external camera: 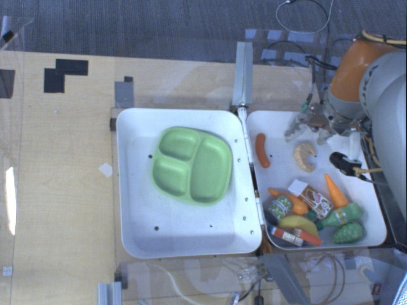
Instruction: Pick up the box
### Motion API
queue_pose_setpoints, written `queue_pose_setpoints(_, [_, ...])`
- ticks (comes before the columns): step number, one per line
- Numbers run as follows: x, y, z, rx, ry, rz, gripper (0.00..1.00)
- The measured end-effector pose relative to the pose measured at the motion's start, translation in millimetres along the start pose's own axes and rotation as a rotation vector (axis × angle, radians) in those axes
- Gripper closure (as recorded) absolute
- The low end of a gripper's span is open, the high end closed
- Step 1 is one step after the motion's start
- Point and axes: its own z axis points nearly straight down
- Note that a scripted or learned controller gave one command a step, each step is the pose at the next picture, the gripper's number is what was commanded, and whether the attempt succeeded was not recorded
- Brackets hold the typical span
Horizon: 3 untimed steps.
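While the gripper (305, 121) hangs over the upper part of the right bin (376, 232), near its back wall, nothing is seen held in it, and whether the jaws stand open or closed cannot be told from this slanted view. The box (316, 201), a small brown carton with a printed face, lies lower in the same bin, tilted, within a crowded cluster: a white card-like piece (297, 187) is just beside its upper left, a carrot (336, 191) lies to its right, a green bottle (339, 215) sits at its lower right, and a banana (299, 223) lies just below.

For the pick to be done well, the arm should be brought down the frame and centred over the carton, and the jaws should be turned to match its tilt, so that its narrower sides are spanned. A straight descent is advised, since the carrot and the bottle could easily be pinched or nudged along with it. The croissant (306, 155) lying between should be cleared in passing.
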Motion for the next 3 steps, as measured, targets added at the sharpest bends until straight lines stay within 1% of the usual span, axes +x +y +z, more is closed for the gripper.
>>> queue_pose_setpoints(1, [-14,-41,0,0.001,0.0,-0.009,0.0])
queue_pose_setpoints(2, [-38,4,-1,0.005,0.004,-0.031,0.0])
queue_pose_setpoints(3, [-37,8,-15,-0.007,-0.001,-0.038,1.0])
